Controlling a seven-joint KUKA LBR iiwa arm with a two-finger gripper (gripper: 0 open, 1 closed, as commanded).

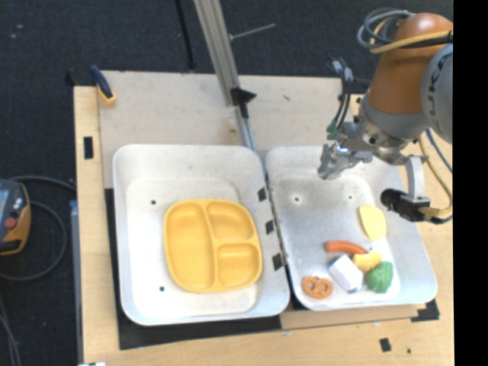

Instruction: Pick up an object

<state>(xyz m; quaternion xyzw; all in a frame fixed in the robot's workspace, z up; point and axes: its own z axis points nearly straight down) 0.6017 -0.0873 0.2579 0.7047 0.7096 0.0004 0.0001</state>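
Above the right bin [305,204], a metal hand [329,168], finger state unclear, apart from smooth plastic toy food [354,261].

Tan bench [164,109] w/ two white bins [137,174] [301,166], blue-yellow clamp (prob.) [101,85] at far-left corner.

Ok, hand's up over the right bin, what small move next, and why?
Probably bring the hand toward the view's lower right, over the orange carrot. The hand hangs above bare floor at the far end of the right bin, while every object lies clustered at its near end.
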